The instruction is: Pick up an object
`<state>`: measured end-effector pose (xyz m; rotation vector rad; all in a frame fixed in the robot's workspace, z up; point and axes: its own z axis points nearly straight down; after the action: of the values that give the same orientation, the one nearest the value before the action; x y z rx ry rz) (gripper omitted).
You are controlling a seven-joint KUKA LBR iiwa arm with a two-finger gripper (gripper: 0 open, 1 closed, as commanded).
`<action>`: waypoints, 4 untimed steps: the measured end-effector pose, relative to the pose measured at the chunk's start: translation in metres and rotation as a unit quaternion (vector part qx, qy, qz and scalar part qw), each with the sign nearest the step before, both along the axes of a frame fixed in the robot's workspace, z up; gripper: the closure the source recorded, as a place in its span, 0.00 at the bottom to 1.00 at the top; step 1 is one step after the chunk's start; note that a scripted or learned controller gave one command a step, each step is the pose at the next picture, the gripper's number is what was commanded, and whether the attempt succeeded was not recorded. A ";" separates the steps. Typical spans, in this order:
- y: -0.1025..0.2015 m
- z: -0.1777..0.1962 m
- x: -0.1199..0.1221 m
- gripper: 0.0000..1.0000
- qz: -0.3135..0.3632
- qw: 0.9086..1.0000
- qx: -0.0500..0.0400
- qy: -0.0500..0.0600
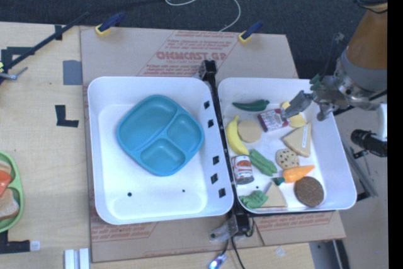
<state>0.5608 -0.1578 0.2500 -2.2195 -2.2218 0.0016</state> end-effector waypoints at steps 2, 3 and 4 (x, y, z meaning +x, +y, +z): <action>0.086 0.272 -0.061 0.00 0.002 1.000 -0.001 -0.010; 0.085 0.272 -0.061 1.00 0.000 1.000 -0.001 -0.001; 0.076 0.103 -0.079 1.00 -0.002 1.000 0.001 0.008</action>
<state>0.4813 -0.0822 0.3527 -2.2144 -2.2091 0.0186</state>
